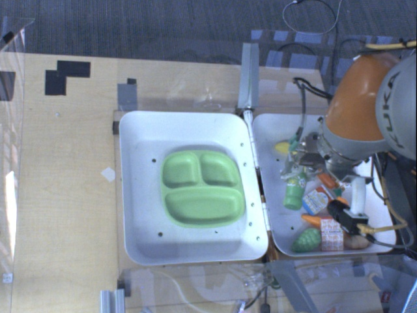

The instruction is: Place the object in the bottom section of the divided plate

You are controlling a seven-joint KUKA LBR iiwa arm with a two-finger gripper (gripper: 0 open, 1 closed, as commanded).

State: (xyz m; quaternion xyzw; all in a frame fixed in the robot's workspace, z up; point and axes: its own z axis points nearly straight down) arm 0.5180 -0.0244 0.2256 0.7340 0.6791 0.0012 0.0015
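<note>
Bench (71, 175), pale wood, carrying two shallow white bins side by side.

Arm (365, 103), grey with orange band, reaching in from the right and hanging over the right bin (267, 142).

Left bin (137, 240), holding only the green divided plate (202, 188); two small sections lying along its far edge, the wide bottom section (203, 208) lying nearest the camera and taking nothing yet.

Gripper (305, 156), hovering low over the far-left part of the right bin's clutter; open or closed: cannot tell, nothing visibly held.

Object for the task: sitting somewhere in the right bin, not yet on the plate; which piece is meant: cannot tell.

Candidates, crowding together:
- green bottle (294, 194), lying just below the gripper;
- red-and-white box (331, 234), sitting near the front wall;
- green bumpy piece (306, 240), resting beside that box;
- blue-and-white packet (315, 201), leaning against neighbours;
- yellow piece (281, 147), lying just left of the gripper.

Handling note, as judgement: picking one piece cleanly, likely needing a straight descent clear of neighbours, then lifting high over the wall between bins and lowering over the wide section, well inside its ridge, before releasing.
</note>
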